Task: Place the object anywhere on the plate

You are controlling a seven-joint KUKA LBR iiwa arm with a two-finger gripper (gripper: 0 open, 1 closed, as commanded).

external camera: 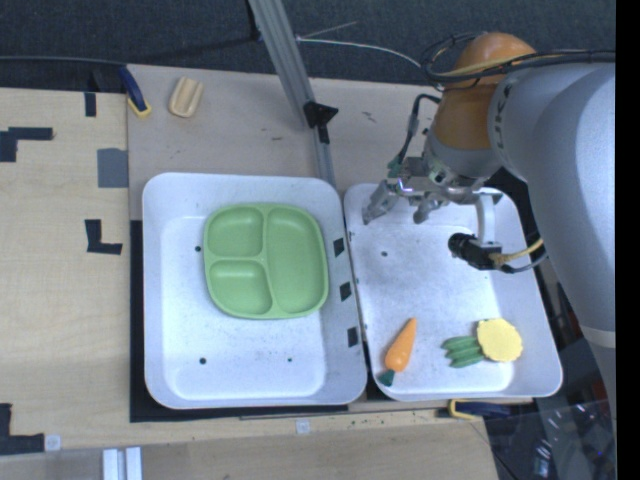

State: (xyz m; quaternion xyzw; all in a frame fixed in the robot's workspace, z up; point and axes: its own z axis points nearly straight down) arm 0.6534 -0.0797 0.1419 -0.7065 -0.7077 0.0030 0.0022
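A green three-compartment plate lies in the left white bin. In the right bin a toy carrot rests near the front left, and a yellow corn piece with green leaves lies at the front right. My gripper hangs over the back of the right bin, well behind both toys. Its two fingers are spread apart with nothing between them.
A metal pole slants down to the back edge between the bins. A small tan block and a blue-yellow clip lie on the bench at the back left. A black cable connector hangs beside the arm.
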